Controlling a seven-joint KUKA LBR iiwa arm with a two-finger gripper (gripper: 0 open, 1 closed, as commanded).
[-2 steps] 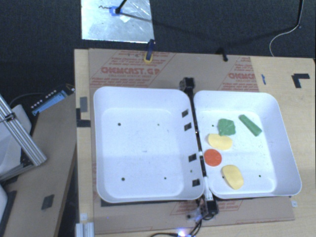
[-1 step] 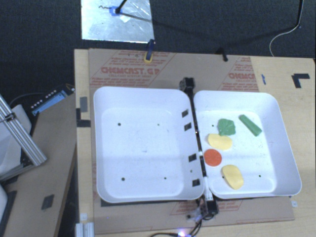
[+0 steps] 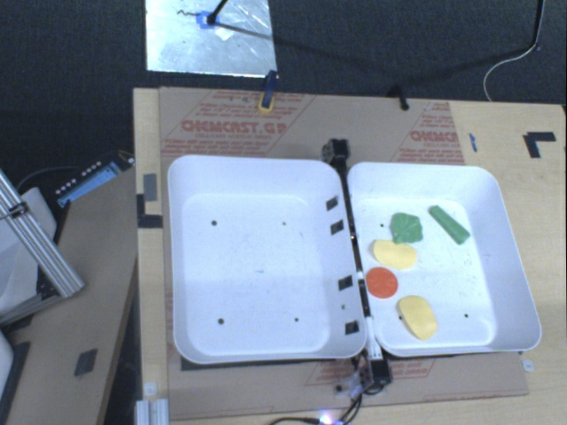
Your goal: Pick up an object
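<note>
The right bin [image 3: 505, 237] holds several small objects in its left half. A green leafy piece [image 3: 407, 227] lies beside a green stick [image 3: 449, 224]. Just below them rests a pale yellow lump [image 3: 394, 254]. A red-orange disc [image 3: 382, 283] sits close to the bin's left wall. A second yellow lump [image 3: 417, 316] lies nearest the front rim. All of them rest loose on the bin floor.
The left bin [image 3: 190, 264] stands beside the right one, joined by a black hinge strip [image 3: 347, 246]. Both sit on a cardboard sheet [image 3: 230, 122]. A shiny foil square [image 3: 210, 23] lies behind the bench, and a metal frame [image 3: 35, 246] stands at the left.
</note>
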